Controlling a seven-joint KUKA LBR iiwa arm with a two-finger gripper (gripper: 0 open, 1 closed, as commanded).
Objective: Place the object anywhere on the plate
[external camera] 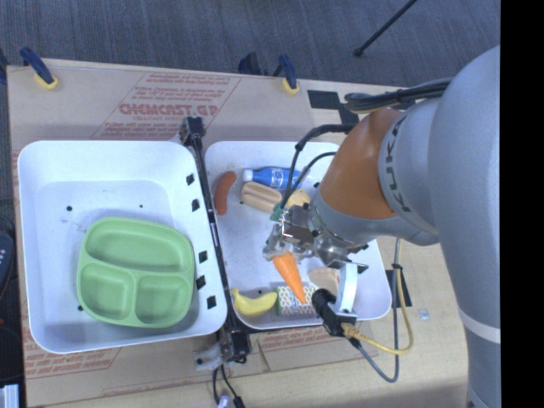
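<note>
1. Lying in the right bin [223,228], the carrot [290,272] points up toward the gripper [285,238] — its upper end sits right at the tool's tip.
2. Fingers? Can't tell whether they're open or closed from up here, nor whether they have the carrot.
3. Around it: a banana [253,302] at the near edge, a sausage [223,192], a bread roll [260,196] and a blue bottle [274,177] toward the far end.
4. Over in the left bin [51,164] sits the green plate [134,272] — well apart from the carrot, three compartments showing.
5. The arm [374,177] hangs over the right bin.
</note>
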